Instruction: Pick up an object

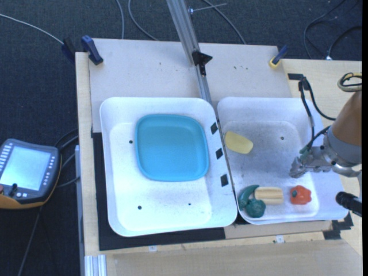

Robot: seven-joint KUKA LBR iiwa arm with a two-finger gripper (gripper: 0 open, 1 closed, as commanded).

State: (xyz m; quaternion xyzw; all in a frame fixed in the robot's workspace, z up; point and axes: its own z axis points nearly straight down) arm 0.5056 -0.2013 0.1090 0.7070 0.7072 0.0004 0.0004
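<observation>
The pale wooden surface (pixel 144 68) spans most of the view and carries two shallow white bins side by side. The left bin (pixel 115 211) is the larger in view, and a square teal plate (pixel 171 147) lies flat in its upper middle. The right bin (pixel 264 111) sits just beside it toward three o'clock, their inner rims touching along a line marked by small black clips.

The grey arm (pixel 348 137) enters from three o'clock, its orange band showing at the frame's edge. The tool (pixel 303 164) hangs low over the right bin's three-o'clock side, close to the bin floor; whether it is open or closed cannot be told at this angle, and nothing is visible in its grasp.

A slanted metal bar (pixel 185 25) runs down from twelve o'clock to the seam between the bins.

Inside the right bin, a yellow piece (pixel 238 142) lies at about ten o'clock, apart from the rest. Along the six-o'clock wall sit three things in a row: a dark green vegetable-like piece (pixel 250 200) at seven o'clock, a tan block (pixel 269 195) touching it, and a red tomato-like piece (pixel 300 195) at five o'clock, just below the tool and not touching it.

Off the surface, at nine o'clock, a handheld control pendant (pixel 26 171) rests on the dark floor.
</observation>
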